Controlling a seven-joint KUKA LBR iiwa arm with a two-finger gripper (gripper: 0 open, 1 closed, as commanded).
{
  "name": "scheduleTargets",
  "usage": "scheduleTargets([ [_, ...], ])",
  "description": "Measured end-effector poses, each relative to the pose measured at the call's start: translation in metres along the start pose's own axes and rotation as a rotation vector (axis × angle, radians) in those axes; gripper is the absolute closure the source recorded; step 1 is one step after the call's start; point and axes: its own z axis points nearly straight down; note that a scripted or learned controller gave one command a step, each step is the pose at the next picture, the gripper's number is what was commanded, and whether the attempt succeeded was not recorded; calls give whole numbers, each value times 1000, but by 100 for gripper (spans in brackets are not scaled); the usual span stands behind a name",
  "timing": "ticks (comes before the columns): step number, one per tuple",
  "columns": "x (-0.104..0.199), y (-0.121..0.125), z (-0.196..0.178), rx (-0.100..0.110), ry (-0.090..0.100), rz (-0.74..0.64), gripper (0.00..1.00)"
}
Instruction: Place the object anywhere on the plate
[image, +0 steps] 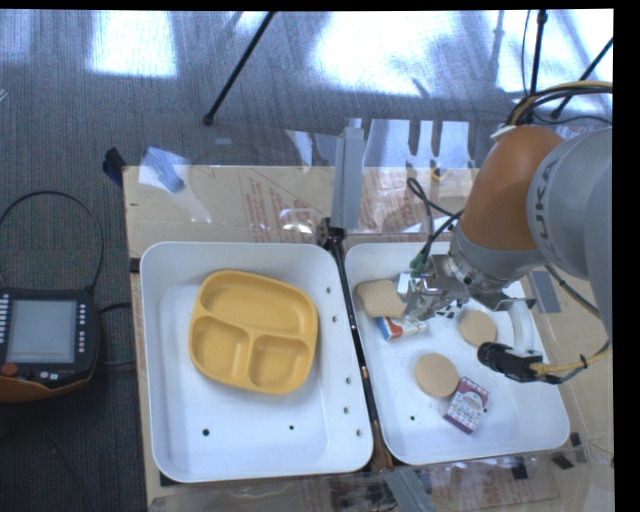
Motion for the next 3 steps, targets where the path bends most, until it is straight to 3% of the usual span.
scheduleTargets([
  [1, -17, -79, -43, -4, 0, 9, 100],
  [2, 27, -100, -32, 2, 1, 6, 100],
  [3, 91, -31, -69, -4, 0, 3, 100],
])
